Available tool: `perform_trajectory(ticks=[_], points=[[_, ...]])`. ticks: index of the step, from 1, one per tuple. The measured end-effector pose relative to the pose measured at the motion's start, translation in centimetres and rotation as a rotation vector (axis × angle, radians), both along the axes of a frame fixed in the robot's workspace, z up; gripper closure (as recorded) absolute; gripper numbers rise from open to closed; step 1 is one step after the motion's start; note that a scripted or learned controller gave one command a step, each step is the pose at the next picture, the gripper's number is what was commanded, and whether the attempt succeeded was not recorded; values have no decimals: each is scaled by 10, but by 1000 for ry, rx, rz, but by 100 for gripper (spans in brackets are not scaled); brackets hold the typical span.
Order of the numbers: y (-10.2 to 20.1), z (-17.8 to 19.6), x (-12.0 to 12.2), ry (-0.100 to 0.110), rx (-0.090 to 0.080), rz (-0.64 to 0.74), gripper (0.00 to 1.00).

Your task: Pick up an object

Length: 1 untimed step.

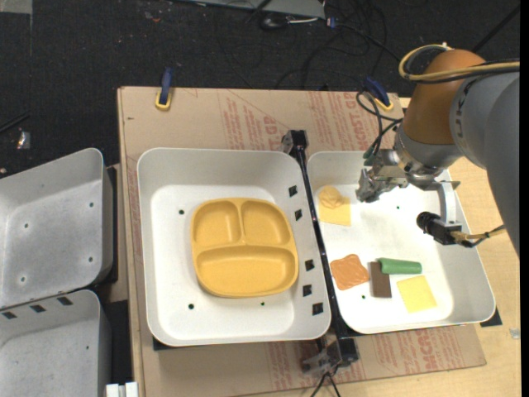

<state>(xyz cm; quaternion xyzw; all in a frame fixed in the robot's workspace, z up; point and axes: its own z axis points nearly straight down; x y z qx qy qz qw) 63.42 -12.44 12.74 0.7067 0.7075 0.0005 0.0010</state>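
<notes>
Over the right bin (463, 222), my claw (369, 186) hangs just beside a pale yellow wedge (335, 206) near the divider; whether it is apart or together I cannot tell. Nearer the front lie an orange piece (349, 271), a brown block (379, 279), a green stick (400, 265) and a yellow square (416, 293). A yellow tray (245, 247) sits in the left bin (165, 188).

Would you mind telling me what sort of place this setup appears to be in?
Most likely a robotics lab: a grey arm with an orange band reaches over two shallow white bins on a clamped cardboard-topped bench, with loose cables on the dark floor behind.
</notes>
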Motion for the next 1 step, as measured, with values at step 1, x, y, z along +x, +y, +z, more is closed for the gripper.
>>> perform_trajectory(ticks=[1], points=[[-9,53,-4,-4,-1,-2,100]])
